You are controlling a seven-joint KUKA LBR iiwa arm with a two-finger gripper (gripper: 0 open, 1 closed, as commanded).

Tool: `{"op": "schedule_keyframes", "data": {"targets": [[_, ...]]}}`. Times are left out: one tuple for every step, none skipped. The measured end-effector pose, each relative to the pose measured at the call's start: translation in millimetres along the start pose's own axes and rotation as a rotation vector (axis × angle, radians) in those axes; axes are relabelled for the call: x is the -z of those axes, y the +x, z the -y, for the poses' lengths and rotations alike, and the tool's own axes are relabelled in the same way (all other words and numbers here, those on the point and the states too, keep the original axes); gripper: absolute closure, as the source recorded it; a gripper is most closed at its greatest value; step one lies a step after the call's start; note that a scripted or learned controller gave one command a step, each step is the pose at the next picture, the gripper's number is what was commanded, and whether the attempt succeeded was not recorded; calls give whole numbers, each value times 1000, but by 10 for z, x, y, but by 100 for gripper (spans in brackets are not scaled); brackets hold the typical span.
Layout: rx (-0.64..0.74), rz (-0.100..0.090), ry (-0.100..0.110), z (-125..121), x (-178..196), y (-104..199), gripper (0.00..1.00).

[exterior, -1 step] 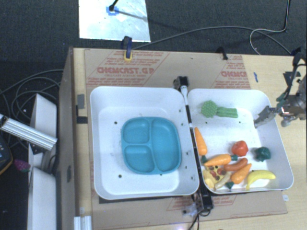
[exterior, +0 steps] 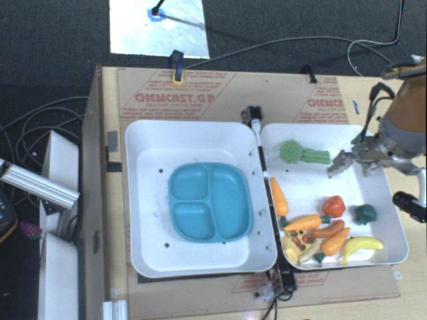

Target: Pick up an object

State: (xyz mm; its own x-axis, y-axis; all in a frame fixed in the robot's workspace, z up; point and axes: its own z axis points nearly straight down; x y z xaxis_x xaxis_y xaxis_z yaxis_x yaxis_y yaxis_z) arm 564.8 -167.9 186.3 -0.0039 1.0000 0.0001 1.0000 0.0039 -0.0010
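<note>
A grey robot arm is reaching in from the right, its gripper (exterior: 352, 163) hovering over the right bin (exterior: 313, 135), jaws spread apart and pinching nothing. Within that bin, a green broccoli toy (exterior: 303, 154) is lying just left of the gripper. Toward the bin's near edge are sitting a red tomato (exterior: 333, 206), a carrot (exterior: 278, 197), a banana (exterior: 361, 247) and a dark green piece (exterior: 365, 213), possibly a pepper. The left bin (exterior: 150, 145) is holding a blue divided plate (exterior: 210, 201). Cardboard (exterior: 193, 92) beneath is reading roughly "CHEMCAST GP".
</note>
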Motion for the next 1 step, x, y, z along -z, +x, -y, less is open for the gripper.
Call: {"op": "schedule_keyframes", "data": {"targets": [[-3, 0, 0, 402, -927, 77, 0]]}}
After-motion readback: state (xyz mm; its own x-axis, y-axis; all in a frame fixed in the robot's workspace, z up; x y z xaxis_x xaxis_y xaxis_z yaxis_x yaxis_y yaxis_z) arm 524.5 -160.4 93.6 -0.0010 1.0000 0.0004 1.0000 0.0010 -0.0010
